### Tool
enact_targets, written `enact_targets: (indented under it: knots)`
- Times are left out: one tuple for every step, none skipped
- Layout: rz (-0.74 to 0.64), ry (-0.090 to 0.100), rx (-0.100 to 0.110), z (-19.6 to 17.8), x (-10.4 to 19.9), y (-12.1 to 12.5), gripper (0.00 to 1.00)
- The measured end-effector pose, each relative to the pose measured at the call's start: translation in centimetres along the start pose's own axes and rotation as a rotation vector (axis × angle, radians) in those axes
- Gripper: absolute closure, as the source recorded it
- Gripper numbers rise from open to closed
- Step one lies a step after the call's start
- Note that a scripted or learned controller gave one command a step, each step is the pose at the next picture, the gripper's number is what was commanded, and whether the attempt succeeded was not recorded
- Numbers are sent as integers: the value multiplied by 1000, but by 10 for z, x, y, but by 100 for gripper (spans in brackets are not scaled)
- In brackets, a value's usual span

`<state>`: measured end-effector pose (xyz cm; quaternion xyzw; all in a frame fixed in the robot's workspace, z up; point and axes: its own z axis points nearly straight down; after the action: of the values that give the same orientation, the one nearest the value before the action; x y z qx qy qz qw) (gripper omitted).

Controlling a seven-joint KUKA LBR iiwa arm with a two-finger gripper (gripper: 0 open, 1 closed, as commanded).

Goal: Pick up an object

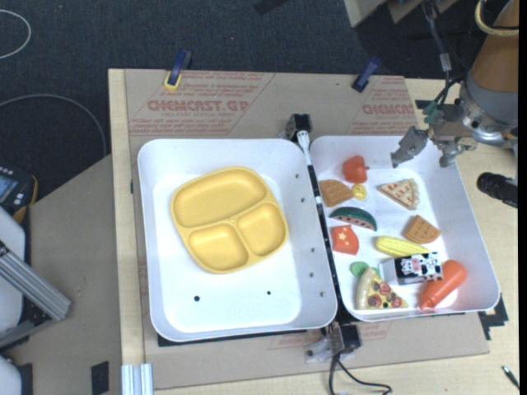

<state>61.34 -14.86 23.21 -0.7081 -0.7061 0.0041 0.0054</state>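
My gripper [428, 152] hangs open over the back edge of the right bin [482, 245], with nothing between its fingers [406, 150]. Under it and a little nearer lies a toy sandwich wedge [400, 192]. The same bin holds a red pepper [355, 169], a croissant [334, 192], a small yellow piece [359, 192], a watermelon slice [352, 216], a strawberry [344, 238], a waffle piece [422, 230], a corn cob [401, 245], a black-and-white carton [416, 267], a carrot [442, 283], broccoli [360, 267] and a pizza slice [375, 292].
The left bin [156, 245] holds a yellow divided plate [228, 218]. Both bins rest on a cardboard sheet [247, 97] held by blue clamps [175, 68] at the back. A black clip [300, 127] sits between the bins.
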Motion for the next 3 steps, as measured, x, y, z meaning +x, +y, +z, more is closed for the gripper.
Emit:
enact_targets:
  knots:
    - [-3, -2, -14, -9, 0, 2, 0]
    - [-2, 0, -7, 45, 1, -8, 0]
    - [-2, 0, -7, 93, -7, -6, 0]
